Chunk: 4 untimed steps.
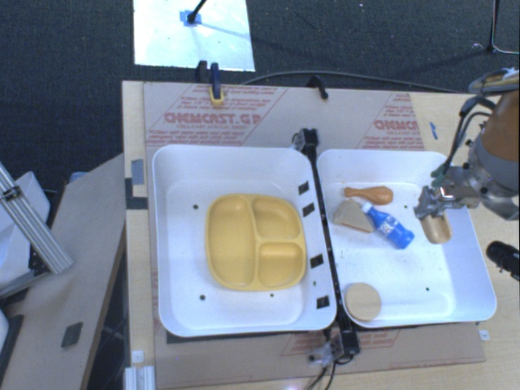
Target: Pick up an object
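Partly hidden under the arm [497,149], a tan object [437,229].

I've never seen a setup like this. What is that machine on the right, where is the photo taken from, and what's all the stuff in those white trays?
The photo comes from one camera fixed above a bench, looking down at a slant. The grey machine at the right is a robot arm; its gripper hangs over the right bin. Beneath it sits a tan object; whether it is gripped, I cannot tell. That bin also holds a toy drumstick, a beige wedge, a blue bottle and a round tan disc. The left bin holds a yellow divided plate.
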Each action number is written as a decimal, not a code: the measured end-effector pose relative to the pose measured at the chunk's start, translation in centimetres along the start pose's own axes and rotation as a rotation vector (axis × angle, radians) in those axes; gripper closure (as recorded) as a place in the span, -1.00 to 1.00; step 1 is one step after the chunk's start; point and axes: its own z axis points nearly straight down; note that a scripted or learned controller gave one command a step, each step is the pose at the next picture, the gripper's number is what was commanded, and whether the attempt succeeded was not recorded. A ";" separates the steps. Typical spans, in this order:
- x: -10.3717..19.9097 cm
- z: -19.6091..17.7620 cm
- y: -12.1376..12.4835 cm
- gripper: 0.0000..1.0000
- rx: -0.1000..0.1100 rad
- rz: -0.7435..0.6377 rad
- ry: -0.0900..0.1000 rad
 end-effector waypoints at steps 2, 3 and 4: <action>5.6 -0.6 1.9 1.00 0.007 -0.005 0.003; 10.0 1.1 2.2 1.00 0.009 -0.005 0.004; 15.3 1.5 3.8 1.00 0.007 -0.006 0.004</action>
